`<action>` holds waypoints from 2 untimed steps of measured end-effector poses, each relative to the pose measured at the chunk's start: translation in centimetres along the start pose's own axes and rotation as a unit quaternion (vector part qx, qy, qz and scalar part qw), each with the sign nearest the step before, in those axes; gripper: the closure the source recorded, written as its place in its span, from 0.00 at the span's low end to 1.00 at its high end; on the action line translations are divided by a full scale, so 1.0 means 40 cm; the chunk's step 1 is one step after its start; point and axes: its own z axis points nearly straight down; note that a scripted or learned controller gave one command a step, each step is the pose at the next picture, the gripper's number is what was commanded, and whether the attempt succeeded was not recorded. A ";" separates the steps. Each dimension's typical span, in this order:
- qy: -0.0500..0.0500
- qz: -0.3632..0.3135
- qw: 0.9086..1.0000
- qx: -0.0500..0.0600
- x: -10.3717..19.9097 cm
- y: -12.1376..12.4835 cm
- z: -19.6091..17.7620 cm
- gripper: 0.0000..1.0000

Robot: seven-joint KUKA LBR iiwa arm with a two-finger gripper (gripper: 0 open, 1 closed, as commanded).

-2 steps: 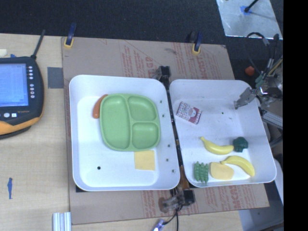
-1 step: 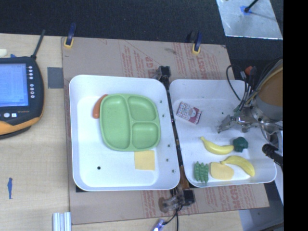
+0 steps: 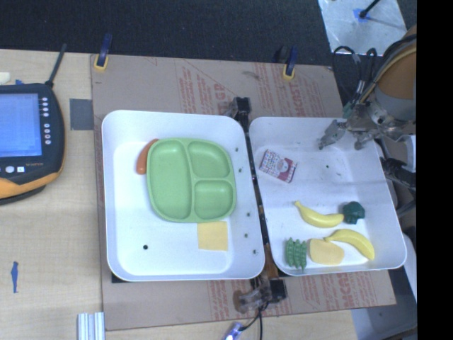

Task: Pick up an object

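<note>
- Yellow crowds the near edge of the right bin (image 3: 396, 261): a curved banana (image 3: 354, 242) by the near right corner, a cheese-like yellow piece (image 3: 325, 252) touching it, and a green pea pod (image 3: 296, 253) just beside that, all close under the near wall.
- Next back lies a second banana (image 3: 318, 216), its long axis running left to right, its right tip at a dark green broccoli floret (image 3: 352, 212).
- Mid-bin is bare white floor, the best room for a descent; a small red and white packet (image 3: 277, 166) lies flat, tilted, toward the left wall.
- Farthest, the gripper (image 3: 347, 134) hangs over the far right corner, fingers spread apart and clamped on nothing. Every candidate lies nearer the camera and leftward of it; the packet seems closest, though its height is hard to judge.
- Left bin (image 3: 120, 190), well apart, holds a green divided plate (image 3: 191, 179) and a yellow square (image 3: 213, 236).
</note>
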 end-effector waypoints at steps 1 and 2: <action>0.000 0.000 1.000 0.000 -0.002 -0.001 -0.173 0.00; 0.000 -0.001 1.000 0.003 0.001 -0.158 0.099 0.00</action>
